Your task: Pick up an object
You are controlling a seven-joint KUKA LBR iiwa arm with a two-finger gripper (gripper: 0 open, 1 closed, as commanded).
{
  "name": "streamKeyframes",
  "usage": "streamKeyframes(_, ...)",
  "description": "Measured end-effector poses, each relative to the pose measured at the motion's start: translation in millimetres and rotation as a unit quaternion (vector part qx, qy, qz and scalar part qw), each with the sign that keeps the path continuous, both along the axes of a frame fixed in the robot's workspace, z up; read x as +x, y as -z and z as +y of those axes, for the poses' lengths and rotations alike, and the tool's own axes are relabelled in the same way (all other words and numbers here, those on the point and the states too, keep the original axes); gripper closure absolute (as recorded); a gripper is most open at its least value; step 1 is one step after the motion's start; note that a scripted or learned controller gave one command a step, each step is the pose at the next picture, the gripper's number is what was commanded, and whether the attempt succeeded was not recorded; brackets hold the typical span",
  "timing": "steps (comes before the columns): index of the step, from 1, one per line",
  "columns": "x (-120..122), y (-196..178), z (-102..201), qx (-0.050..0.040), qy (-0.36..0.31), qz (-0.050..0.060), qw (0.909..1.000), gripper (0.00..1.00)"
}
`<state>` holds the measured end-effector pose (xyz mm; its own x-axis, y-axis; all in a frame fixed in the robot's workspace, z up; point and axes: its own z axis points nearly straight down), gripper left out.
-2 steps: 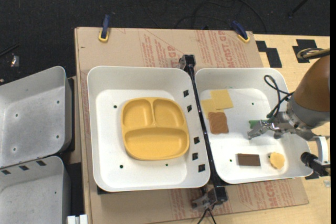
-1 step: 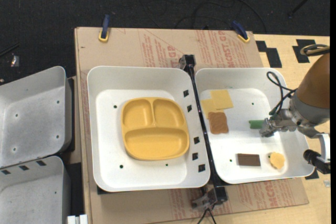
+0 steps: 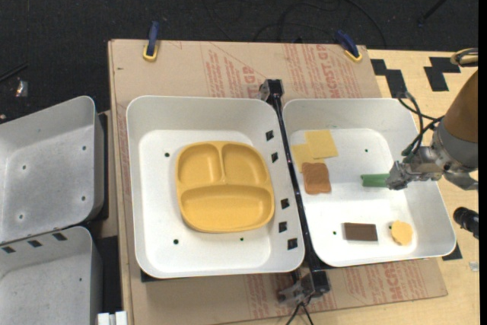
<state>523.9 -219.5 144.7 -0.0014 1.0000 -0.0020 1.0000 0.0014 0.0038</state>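
Observation:
In the right bin (image 3: 426,240) lie a small green piece (image 3: 373,180), a brown slab (image 3: 316,178), two pale yellow squares (image 3: 313,145), a dark brown bar (image 3: 359,232) and a round yellow piece (image 3: 402,233). My gripper (image 3: 399,176) is low over the right side of this bin. Its tip is at the right end of the green piece, and I cannot make out whether it touches it. The grey and orange arm (image 3: 463,125) comes in from the right edge.
The left bin (image 3: 152,133) holds a yellow divided tray (image 3: 225,186). A black divider (image 3: 288,179) runs between the bins. Both bins rest on a cardboard sheet (image 3: 228,65), with grey metal panels (image 3: 46,164) at far left.

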Motion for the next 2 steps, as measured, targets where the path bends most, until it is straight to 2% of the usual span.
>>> streamKeyframes(2, -2, -124, 1, -0.0005, -0.001, -0.001, 1.0, 1.0)
